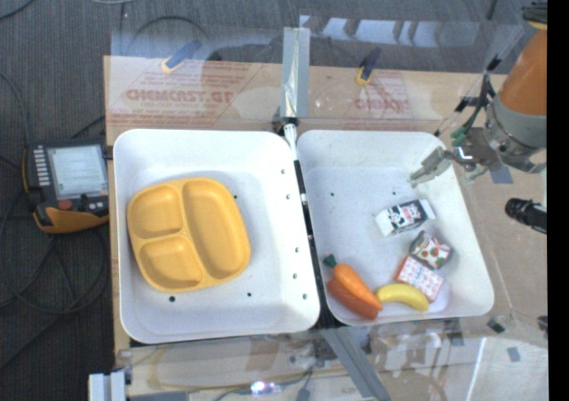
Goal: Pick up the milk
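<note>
Banana (402,296) and carrot (353,291) sit nearest, well below my gripper (433,167), which hovers seemingly open and empty, the milk (403,217) lying flat just beneath it, untouched.

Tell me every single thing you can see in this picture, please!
bins: two, white, side by side on the bench
divided plate: one, yellow, three sections, in the left bin
milk carton: one, white with dark print, lying on its side in the middle of the right bin
carrot: one, orange with a green top, at the right bin's near edge
banana: one, yellow, right of the carrot
small boxes: two, white with red and green print, above the banana
handheld screen device: one, black and orange, on the floor left of the bins
arm: one, grey and orange, at the right
gripper: one, grey, above the right bin's far right part, apart from the milk carton
</note>
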Motion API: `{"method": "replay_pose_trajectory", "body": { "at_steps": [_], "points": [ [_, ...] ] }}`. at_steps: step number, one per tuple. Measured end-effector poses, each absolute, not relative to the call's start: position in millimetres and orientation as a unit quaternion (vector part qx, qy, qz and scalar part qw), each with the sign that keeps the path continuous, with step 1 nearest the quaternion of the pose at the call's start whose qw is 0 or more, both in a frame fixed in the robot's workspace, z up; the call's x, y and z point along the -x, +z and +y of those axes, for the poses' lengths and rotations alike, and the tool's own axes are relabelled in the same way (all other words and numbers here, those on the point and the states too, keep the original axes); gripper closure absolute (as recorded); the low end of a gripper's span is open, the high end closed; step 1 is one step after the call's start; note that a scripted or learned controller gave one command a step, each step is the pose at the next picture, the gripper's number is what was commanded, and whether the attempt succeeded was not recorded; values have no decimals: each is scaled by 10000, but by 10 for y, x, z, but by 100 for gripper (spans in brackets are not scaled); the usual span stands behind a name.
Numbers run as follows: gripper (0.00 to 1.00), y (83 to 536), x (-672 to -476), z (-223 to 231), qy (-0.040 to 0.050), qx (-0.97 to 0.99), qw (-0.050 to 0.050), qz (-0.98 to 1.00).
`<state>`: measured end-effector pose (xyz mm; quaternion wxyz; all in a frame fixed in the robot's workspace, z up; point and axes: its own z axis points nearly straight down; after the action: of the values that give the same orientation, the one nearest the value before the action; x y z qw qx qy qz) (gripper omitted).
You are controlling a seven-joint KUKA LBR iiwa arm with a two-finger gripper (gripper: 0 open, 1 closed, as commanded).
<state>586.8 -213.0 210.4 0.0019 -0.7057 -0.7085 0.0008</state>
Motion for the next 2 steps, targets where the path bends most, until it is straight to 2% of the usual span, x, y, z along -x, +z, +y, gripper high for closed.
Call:
{"method": "replay_pose_trajectory", "body": {
  "at_steps": [1, 2],
  "points": [
    [0, 3202, -5968, -1874, 10, 6740, 2, -7387],
    [0, 1972, -6014, -1809, 18, 6504, 18, -7596]
  ]
}}
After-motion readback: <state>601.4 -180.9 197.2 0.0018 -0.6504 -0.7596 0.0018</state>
